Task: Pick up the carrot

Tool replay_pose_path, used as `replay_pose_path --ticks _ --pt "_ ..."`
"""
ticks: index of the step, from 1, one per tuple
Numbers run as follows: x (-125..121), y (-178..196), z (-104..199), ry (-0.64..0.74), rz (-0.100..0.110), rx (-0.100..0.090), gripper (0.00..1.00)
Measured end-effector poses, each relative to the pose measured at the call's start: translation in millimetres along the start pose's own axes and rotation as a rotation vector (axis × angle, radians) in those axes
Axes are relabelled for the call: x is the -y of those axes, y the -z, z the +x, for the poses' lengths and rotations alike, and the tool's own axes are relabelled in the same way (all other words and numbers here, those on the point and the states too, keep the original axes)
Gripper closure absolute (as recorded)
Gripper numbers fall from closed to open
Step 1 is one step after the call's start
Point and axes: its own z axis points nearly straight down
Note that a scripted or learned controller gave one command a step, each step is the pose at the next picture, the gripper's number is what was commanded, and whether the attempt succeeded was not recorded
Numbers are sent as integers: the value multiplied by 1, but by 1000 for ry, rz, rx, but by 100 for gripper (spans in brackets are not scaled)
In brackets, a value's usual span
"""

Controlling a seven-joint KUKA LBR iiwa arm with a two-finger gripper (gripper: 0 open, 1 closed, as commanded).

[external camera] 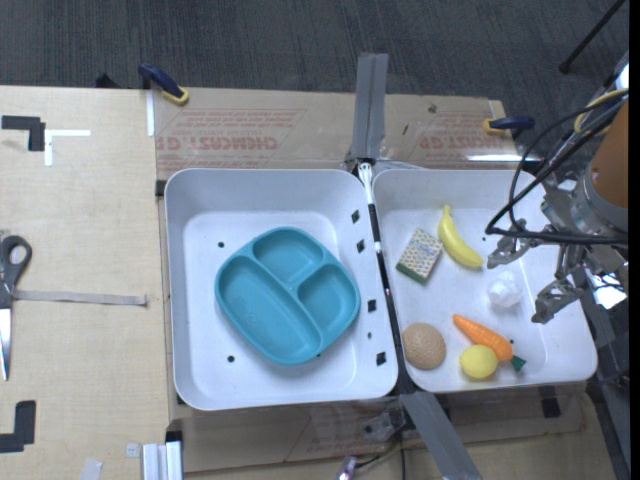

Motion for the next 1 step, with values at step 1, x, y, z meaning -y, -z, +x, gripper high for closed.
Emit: replay_pose_path --ticks 1 --pt "-11 -135 -2 73 -3 -4 0"
